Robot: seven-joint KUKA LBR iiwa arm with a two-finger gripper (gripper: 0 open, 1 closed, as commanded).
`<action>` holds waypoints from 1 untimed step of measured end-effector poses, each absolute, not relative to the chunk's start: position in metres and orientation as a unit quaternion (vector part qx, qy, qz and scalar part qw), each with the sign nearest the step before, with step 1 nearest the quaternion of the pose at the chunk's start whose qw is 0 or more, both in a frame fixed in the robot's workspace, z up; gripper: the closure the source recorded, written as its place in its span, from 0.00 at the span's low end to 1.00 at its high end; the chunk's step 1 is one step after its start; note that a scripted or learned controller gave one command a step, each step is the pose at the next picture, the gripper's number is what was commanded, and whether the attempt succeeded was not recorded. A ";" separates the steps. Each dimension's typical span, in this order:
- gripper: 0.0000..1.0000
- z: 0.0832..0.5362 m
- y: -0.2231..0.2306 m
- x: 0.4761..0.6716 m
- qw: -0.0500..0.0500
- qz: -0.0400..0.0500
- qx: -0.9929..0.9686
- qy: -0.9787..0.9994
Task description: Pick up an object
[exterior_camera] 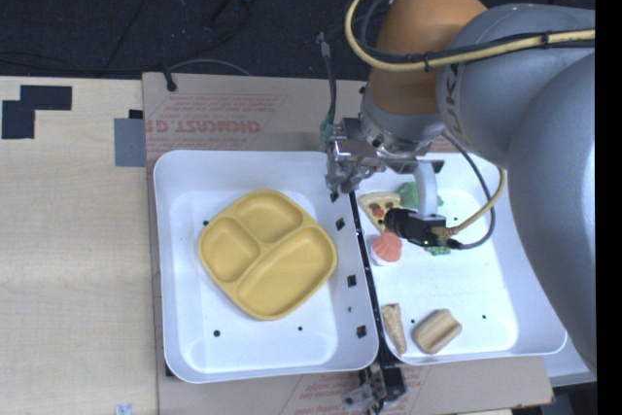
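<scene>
grey arm [530,112], orange band [423,24], yellow cable [466,49] looped over it.

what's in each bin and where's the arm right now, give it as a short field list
left bin: holds a yellow divided plate
right bin: holds a pizza slice toy, a pink shell-like piece, a green item partly hidden by the arm, a tan bread roll, a tan wedge
arm: reaches in from the right, wrist over the far end of the right bin
claw: by the divider between the bins, finger state unclear
held object: none visible
</scene>
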State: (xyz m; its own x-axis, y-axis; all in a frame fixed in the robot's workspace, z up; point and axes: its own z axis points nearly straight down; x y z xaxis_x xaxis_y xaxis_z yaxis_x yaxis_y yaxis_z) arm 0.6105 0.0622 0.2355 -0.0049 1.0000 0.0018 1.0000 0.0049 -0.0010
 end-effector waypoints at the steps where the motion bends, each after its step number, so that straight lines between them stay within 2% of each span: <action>1: 1.00 0.234 0.107 0.622 0.001 0.000 -0.705 -0.709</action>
State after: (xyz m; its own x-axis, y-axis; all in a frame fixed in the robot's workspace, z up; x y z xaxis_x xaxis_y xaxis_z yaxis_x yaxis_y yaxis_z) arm 0.6219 0.1068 0.2341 -0.0048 1.0000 0.0009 1.0000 0.0048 -0.0022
